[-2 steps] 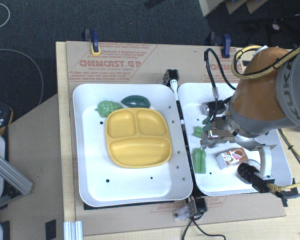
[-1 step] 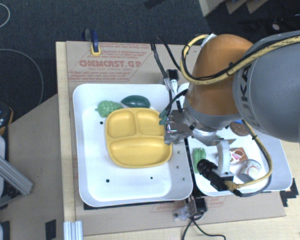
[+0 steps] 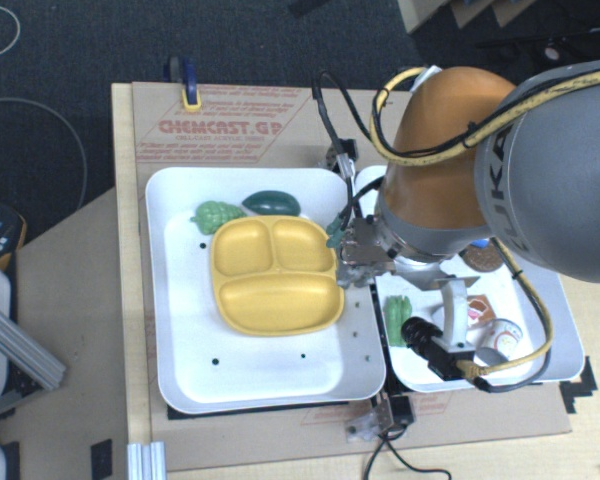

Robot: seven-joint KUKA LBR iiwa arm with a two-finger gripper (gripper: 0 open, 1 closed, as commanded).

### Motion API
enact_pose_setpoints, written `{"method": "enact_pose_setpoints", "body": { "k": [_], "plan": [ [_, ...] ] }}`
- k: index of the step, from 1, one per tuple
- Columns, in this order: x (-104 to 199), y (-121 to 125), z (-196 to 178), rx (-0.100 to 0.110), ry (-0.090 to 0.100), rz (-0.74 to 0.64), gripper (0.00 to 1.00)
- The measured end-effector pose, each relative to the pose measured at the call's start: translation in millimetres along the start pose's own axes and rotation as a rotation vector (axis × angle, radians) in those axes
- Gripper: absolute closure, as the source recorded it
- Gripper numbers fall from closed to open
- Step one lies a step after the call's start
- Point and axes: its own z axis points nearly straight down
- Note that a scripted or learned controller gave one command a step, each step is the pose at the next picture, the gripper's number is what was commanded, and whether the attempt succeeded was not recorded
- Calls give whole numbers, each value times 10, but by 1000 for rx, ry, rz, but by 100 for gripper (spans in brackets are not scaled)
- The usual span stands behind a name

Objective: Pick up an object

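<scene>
Pincer (image 3: 348,253) sits low at the right edge of the left bin (image 3: 180,298), just beside the yellow tray (image 3: 275,273); whether it is released or clenched, I cannot tell. That divided tray lies in the bin's middle. A light green toy (image 3: 216,216) and a dark green one (image 3: 271,203) rest at its far side. More small items lie in the right bin (image 3: 555,318).

Grey arm (image 3: 540,158) from the right, orange-banded wrist (image 3: 440,148) bent low.
</scene>
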Motion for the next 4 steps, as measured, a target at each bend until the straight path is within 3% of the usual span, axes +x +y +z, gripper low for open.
{"method": "enact_pose_setpoints", "body": {
  "k": [1, 2, 3, 4],
  "plan": [
    [628, 2, -500, -4, 3, -6, 100],
    [174, 15, -1591, -12, 3, 4, 100],
    [-450, -3, -1173, 8, -1, 8, 100],
    [579, -17, -336, 12, 1, -7, 100]
  ]
}}
